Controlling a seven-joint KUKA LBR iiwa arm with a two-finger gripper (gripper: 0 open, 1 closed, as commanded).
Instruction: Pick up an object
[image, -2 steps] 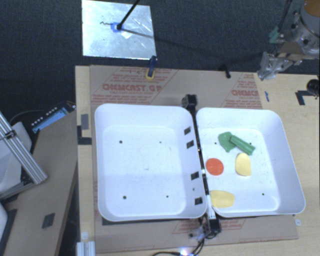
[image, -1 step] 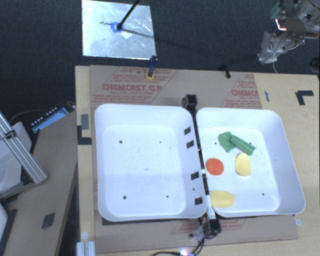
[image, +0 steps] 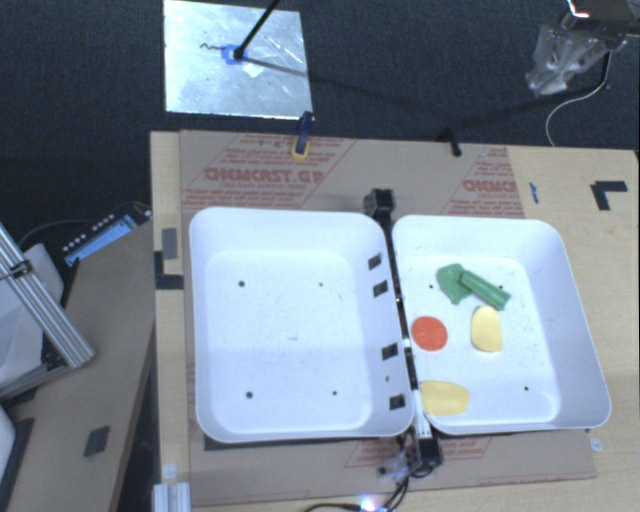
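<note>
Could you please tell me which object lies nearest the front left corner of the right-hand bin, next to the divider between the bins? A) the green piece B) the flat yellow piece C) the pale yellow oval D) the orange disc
B: the flat yellow piece lies by the divider at the right bin's front left corner, below the orange disc.
</note>
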